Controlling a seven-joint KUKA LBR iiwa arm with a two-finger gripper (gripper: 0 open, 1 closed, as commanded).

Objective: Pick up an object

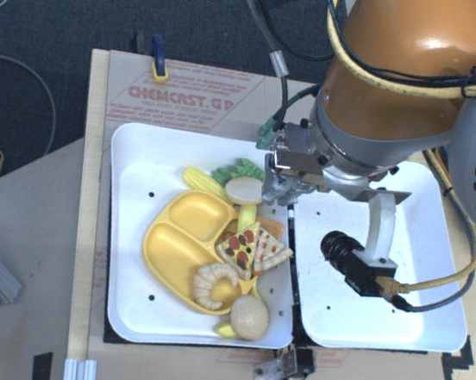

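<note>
The left bin [135, 180] holds a yellow divided plate [183, 243] with toy food around it. A pizza slice [256, 250] lies on the plate's right side, and a curled shrimp [215, 283] lies on its lower part. A beige round piece [249, 316] sits at the bin's lower right. A yellow corn piece [204, 180], a green leafy piece [239, 170] and a pale disc [243, 190] sit near the top. My gripper [280, 190] hangs over the divider between the bins, just right of the pale disc. The wrist hides its fingers.
The right bin [439, 246] lies under the arm's black cable and connector [354, 263]. The big orange and grey wrist [401, 76] covers the top of both bins. A cardboard sheet [190, 92] lies beneath the bins, with a blue clip [159, 57] at its back edge.
</note>
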